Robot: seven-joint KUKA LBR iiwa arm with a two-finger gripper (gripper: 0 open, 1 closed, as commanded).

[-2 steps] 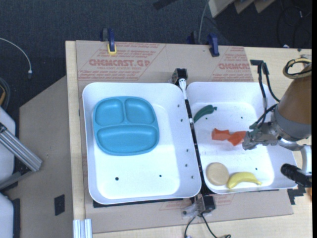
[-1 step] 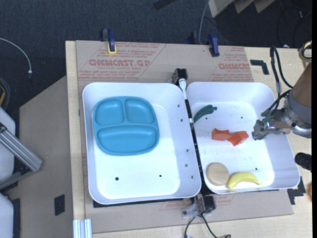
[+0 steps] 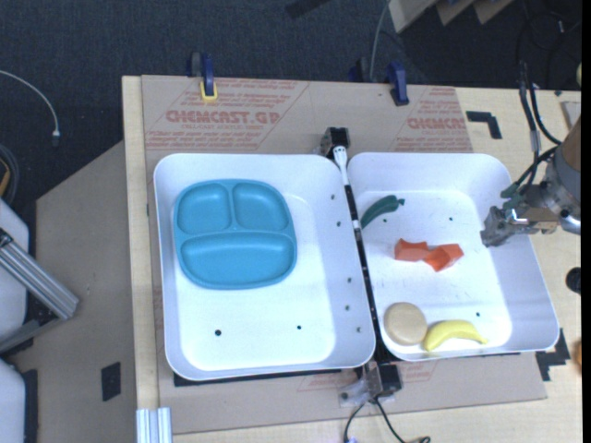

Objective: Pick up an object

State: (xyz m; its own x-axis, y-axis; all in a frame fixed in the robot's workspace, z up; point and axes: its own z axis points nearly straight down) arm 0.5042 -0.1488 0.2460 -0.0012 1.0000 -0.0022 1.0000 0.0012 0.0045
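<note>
Lying near gripper (image 3: 500, 228): orange piece (image 3: 428, 253)

Bare floor lies between the orange piece (image 3: 429, 253) and the right bin's wall (image 3: 534, 289).

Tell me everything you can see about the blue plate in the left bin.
The blue plate is a rounded, matte, plastic-looking tray with three sections: two small ones at the far side, one wide one nearer the camera. It lies flat, right side up, in the far left part of the left bin, with nothing in it and nothing else touching it.
</note>
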